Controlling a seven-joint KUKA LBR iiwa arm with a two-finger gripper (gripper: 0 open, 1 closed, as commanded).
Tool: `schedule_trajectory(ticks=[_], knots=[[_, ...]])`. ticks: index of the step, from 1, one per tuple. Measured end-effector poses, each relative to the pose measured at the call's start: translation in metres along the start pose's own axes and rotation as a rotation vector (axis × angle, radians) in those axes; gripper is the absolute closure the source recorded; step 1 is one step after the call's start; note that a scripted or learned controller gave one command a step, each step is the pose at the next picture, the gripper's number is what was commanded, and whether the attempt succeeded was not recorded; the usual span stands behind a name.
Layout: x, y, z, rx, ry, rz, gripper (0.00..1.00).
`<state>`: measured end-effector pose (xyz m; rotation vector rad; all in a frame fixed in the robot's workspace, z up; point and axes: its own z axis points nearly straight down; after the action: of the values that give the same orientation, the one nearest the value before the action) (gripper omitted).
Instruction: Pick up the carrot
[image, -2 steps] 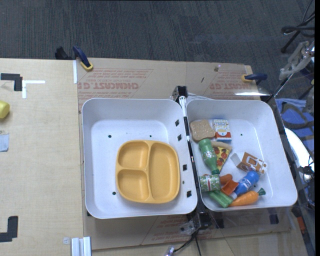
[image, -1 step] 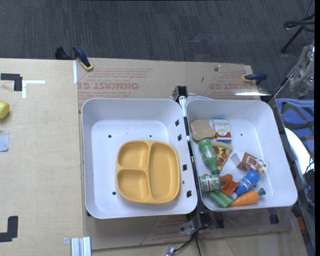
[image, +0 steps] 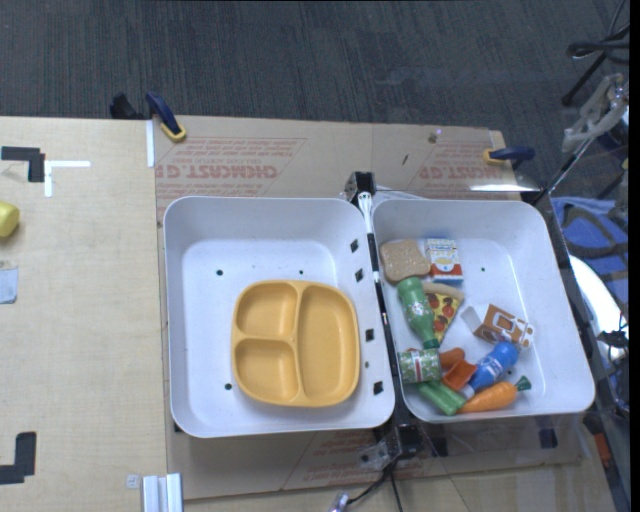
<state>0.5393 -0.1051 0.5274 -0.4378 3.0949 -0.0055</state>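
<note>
The carrot, orange with a small green top pointing right, lies flat near the front wall of the right bin. A blue bottle leans just behind it, touching or nearly touching. A green cylinder lies against its left end. A small orange piece sits just behind that.
Also in the right bin are a bread slice, a small carton, a green bottle, a pizza slice, a brown carton and a green can. The left bin holds a yellow divided plate.
</note>
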Motion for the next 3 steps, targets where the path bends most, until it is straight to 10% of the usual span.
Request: schedule_trajectory(ticks=[1,2,3], knots=[[-0.0027,-0.0006,-0.0096,0.002,-0.007,0.001,1.0],[-0.0027,-0.0005,-0.0095,0.002,-0.006,0.001,0.0],[-0.0054,-0.0011,-0.0191,0.005,-0.014,0.001,1.0]])
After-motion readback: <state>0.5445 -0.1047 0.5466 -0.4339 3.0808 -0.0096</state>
